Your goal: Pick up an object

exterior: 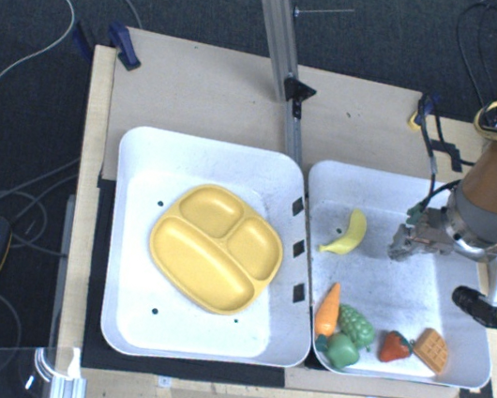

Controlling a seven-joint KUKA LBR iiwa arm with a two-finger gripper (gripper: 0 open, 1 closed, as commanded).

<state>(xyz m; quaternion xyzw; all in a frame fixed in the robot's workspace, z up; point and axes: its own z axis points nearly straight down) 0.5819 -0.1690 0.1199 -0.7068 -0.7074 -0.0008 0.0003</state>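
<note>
At the near edge of the right bin [470, 371] lie a carrot [329, 309], green pepper [343, 351], broccoli-like green piece [357, 324], strawberry [396, 347] and waffle [431, 350]. Farther back a banana [347, 234] rests alone near the divider. The gripper [404, 245] hangs just right of it, apart from every toy; its state I cannot tell. The left bin [130, 220] carries a yellow divided plate [215, 247].

Claw [405, 242] beside banana [346, 233]
</note>
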